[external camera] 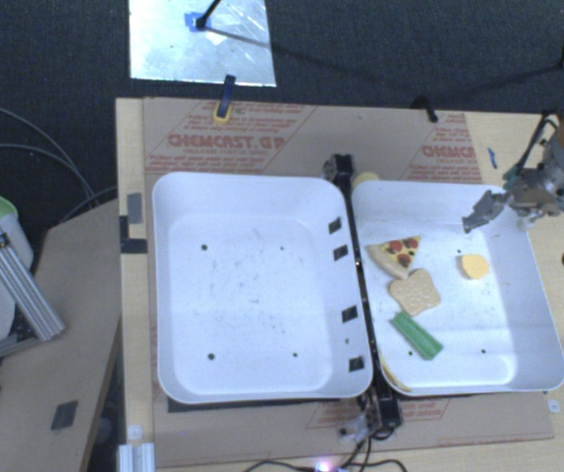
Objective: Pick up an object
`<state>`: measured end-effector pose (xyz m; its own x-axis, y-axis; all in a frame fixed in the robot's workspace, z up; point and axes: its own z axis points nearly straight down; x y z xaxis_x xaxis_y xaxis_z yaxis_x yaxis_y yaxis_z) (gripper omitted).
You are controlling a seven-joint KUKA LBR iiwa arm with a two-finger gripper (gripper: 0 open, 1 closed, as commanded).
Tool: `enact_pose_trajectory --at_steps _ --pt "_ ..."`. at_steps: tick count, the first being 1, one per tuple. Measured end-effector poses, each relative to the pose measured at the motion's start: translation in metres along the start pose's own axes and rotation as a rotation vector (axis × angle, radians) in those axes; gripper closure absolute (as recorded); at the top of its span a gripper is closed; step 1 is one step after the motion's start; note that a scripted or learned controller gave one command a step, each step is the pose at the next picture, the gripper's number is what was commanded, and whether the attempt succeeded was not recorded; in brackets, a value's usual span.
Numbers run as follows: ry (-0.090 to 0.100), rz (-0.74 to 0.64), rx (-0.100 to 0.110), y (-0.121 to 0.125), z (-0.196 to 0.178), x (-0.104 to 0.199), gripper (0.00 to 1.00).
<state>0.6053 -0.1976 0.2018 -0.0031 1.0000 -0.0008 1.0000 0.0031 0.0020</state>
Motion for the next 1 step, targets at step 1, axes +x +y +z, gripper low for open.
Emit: enact_pose_trajectory --at_steps 1 --pt "0.005 -0.002 0.005 -0.0612 0.1218 0.0760 0.00"
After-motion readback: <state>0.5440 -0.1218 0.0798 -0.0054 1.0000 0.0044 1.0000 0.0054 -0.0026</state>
